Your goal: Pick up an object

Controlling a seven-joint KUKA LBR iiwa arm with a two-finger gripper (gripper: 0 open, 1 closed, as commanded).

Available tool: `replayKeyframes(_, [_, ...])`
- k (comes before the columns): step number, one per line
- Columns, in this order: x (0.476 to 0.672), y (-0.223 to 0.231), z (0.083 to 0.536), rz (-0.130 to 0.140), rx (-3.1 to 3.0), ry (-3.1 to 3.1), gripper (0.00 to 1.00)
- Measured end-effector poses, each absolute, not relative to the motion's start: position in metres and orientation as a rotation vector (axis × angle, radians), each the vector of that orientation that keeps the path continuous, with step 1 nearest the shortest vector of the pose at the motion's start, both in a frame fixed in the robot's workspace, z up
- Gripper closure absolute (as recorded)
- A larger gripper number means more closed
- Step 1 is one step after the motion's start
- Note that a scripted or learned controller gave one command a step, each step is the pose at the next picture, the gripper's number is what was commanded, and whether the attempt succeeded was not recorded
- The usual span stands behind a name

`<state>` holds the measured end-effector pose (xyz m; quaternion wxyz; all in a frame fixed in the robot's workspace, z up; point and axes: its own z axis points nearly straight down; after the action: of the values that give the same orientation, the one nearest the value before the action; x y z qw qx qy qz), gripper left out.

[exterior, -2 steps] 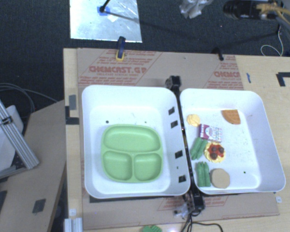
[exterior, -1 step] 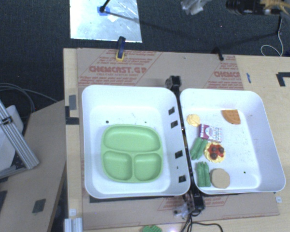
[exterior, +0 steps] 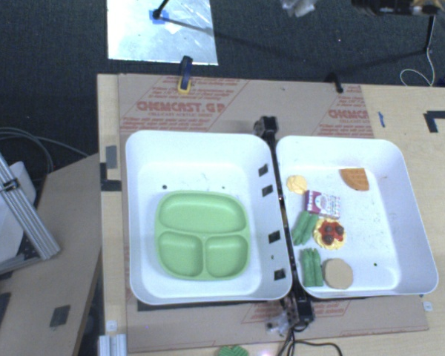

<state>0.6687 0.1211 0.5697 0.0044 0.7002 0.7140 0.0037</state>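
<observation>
Two white bins: the left bin [exterior: 144, 169] carries a light green three-compartment tray [exterior: 202, 234]; the right bin [exterior: 400, 221] carries a yellow round piece [exterior: 297, 184], an orange-brown wedge [exterior: 354, 178], a small carton [exterior: 322, 203] patterned purple and white, two green bean-like bundles [exterior: 305, 227] [exterior: 311, 266], a yellow disc topped with red and dark spots [exterior: 331, 233], and a tan round cookie-like disc [exterior: 338, 274]. The bench board [exterior: 208, 102] is light tan with red printed lettering, black clips along the bins' shared edge, and a yellow-and-blue clamp [exterior: 185, 76] at its far edge. The floor is dark blue-grey, with a silvery reflective sheet [exterior: 163, 21] bearing a blue patch.

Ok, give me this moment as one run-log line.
stage: before pick | gripper: high above bench, far from bins | left bin: green divided plate | right bin: toy foods clustered at left | held: nothing seen
</observation>
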Motion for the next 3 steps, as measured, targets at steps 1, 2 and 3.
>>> replayKeyframes(1, [0.669,0.121,0.581,0.014,2.186,2.241,1.0])
replayKeyframes(2, [0.669,0.121,0.592,0.016,2.179,2.244,1.0])
replayKeyframes(3, [0.669,0.121,0.603,0.018,2.173,2.246,1.0])
